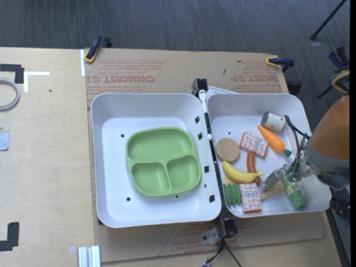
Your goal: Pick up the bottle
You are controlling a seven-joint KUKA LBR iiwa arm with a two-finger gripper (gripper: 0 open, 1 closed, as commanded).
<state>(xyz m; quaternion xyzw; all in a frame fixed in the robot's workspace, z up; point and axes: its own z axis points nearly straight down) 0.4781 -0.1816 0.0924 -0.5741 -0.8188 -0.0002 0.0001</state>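
The gripper (281, 178) reaches in from the right edge of the view, low over the near right part of the right bin (233, 102); whether it is spread or pressed together cannot be told, since its tip merges with the items beneath it. Just right of and slightly below the tip lies the bottle (296, 196), green, tilted on its side, touching or nearly touching the gripper; nothing shows it held. Immediately left of the tip sit a red-and-white carton (250, 197) and, beyond it, a green ridged vegetable (232, 194). Above-left of the tip lie a banana (241, 173) and an upright-lying sausage (251, 162), with a round tan cookie (227, 149) farther left. Above the tip are a second red-patterned packet (253, 144), a carrot (271, 139) and, farthest up, a small can (273, 120) on its side. Well to the left, across the bins' shared wall, the left bin (105, 166) holds a green divided plate (163, 161). Behind the gripper, the arm's orange band (336, 129) stands at the right.
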